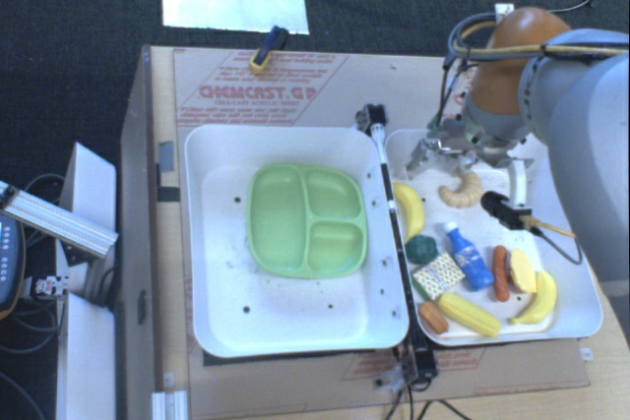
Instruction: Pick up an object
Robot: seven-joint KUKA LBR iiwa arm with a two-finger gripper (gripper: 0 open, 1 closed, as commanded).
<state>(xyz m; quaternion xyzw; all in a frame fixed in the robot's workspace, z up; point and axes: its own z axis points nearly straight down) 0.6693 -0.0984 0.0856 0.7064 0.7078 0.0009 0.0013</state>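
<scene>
Right now, your gripper (463,155) hovers over the right bin (589,310).
Its claw sits just above the croissant (462,191); you cannot tell how wide.

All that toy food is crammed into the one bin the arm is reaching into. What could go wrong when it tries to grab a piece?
The croissant lies just below the hand, close to the bin's back wall, so the hand might bump the wall. Further down, the blue bottle, checkered block, corn cob and hot dog lie packed together; a grab there could catch two pieces or knock one aside.
</scene>
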